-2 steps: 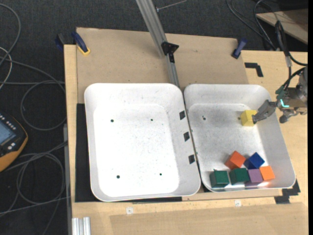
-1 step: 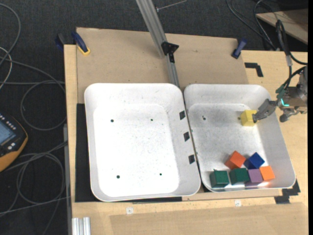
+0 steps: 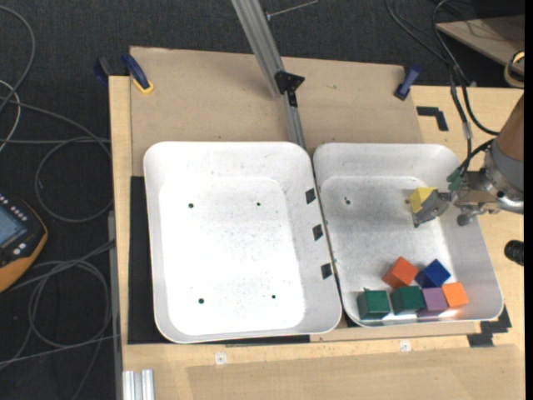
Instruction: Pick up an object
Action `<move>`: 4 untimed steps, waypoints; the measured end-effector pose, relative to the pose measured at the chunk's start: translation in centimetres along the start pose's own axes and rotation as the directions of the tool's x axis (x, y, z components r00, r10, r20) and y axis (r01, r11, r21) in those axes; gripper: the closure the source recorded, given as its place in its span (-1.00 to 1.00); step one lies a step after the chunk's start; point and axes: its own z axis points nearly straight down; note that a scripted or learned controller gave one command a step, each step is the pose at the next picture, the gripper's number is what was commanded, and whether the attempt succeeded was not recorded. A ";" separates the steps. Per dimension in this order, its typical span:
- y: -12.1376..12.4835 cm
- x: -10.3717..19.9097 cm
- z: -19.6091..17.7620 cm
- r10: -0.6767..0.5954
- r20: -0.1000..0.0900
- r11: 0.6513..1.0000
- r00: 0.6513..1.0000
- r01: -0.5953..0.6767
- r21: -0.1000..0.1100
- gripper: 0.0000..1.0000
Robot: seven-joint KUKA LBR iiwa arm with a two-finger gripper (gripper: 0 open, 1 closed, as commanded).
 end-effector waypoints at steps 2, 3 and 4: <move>-0.3 0.8 9.8 0.000 0.000 1.000 1.000 0.000 0.000 -1.00; -0.1 0.7 8.4 0.000 0.002 1.000 1.000 0.000 -0.009 1.00; -0.4 0.3 2.1 -0.001 0.006 1.000 1.000 0.001 -0.015 1.00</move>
